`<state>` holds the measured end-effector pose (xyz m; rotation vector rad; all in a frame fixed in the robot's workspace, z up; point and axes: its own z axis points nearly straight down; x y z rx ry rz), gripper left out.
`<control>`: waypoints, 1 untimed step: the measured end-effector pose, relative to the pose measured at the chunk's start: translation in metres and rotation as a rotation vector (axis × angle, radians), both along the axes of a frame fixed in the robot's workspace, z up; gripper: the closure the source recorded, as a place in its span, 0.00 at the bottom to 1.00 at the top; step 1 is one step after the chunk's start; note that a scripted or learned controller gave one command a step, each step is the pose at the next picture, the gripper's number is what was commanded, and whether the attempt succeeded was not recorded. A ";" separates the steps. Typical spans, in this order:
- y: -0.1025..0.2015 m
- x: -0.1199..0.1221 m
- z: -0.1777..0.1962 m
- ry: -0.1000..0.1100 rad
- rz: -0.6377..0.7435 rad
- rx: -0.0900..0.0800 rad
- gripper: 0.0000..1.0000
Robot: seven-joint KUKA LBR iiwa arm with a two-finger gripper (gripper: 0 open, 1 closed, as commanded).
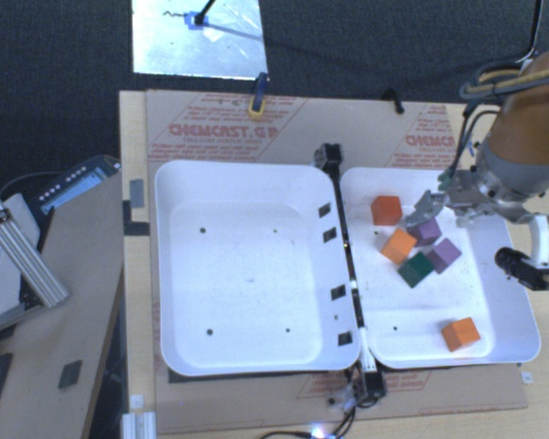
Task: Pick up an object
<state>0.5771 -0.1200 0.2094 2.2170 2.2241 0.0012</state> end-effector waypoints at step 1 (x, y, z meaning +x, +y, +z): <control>-0.004 0.006 -0.106 -0.002 0.001 0.000 0.00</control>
